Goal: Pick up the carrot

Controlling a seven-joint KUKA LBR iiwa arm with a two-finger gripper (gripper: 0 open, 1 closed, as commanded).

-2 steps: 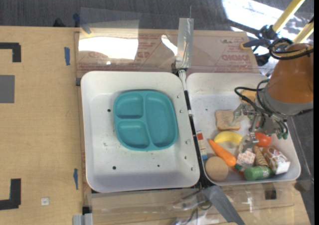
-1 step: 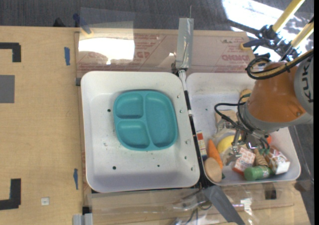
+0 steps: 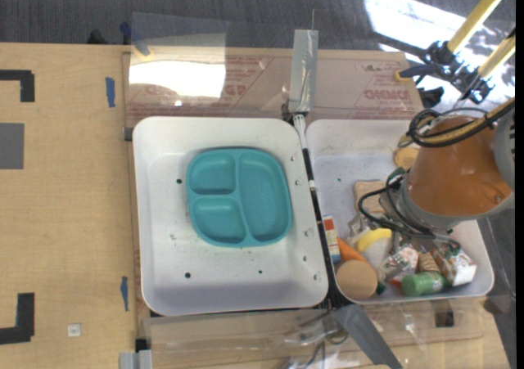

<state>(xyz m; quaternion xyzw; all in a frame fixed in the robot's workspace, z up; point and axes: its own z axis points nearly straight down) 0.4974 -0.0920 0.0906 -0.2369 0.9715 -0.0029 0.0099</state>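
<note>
Over the right bin (image 3: 483, 273) hangs the arm's wrist, its orange band (image 3: 454, 171) and trailing black cables masking the gripper (image 3: 407, 249) from above; whether the pincer is spread, pressed together or pinching anything cannot be told. It sits low among the clutter, evidently placed for a grasp in that pile.

Just to its left, at the bin's inner wall, lies the carrot (image 3: 350, 251), a short orange piece wedged between a yellow item (image 3: 373, 239) above and a round tan ball (image 3: 357, 279) below. It appears free of the pincer, so the pick is judged not yet made. A green object (image 3: 422, 283) and wrapped packets (image 3: 438, 263) crowd the front edge; their print is too small to read.

Further out, the left bin (image 3: 155, 220) holds a teal divided plate (image 3: 240, 195), centred, likely as the drop-off dish. Behind both bins, a clear panel (image 3: 246, 85) bears reddish lettering, illegible here.
</note>
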